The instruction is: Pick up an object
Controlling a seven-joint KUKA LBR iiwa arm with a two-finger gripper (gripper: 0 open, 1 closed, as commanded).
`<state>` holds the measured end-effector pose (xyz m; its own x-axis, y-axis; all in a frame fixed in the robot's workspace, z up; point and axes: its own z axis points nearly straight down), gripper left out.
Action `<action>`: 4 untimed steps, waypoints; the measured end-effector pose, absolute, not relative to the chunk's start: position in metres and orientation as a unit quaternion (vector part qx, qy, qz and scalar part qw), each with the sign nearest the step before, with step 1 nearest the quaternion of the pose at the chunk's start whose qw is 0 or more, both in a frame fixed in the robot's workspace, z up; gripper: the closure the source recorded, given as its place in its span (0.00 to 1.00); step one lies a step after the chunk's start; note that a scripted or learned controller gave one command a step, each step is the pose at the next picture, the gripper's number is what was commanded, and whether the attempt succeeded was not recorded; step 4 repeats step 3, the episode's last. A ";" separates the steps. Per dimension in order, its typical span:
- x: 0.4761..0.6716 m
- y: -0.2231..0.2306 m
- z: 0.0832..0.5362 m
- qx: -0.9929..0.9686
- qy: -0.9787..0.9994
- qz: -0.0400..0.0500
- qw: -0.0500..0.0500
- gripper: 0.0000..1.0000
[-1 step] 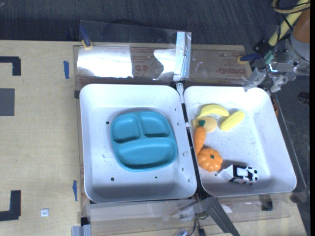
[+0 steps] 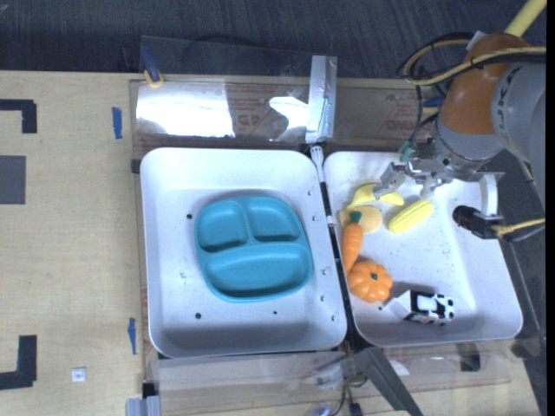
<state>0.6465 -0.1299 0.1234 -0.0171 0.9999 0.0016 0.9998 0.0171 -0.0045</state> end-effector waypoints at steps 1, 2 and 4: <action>0.626 -0.147 0.086 -0.680 -0.733 0.000 -0.001 0.00; 0.628 -0.146 0.099 -0.680 -0.733 -0.003 -0.004 1.00; 0.589 -0.057 0.197 -0.677 -0.736 -0.004 -0.003 1.00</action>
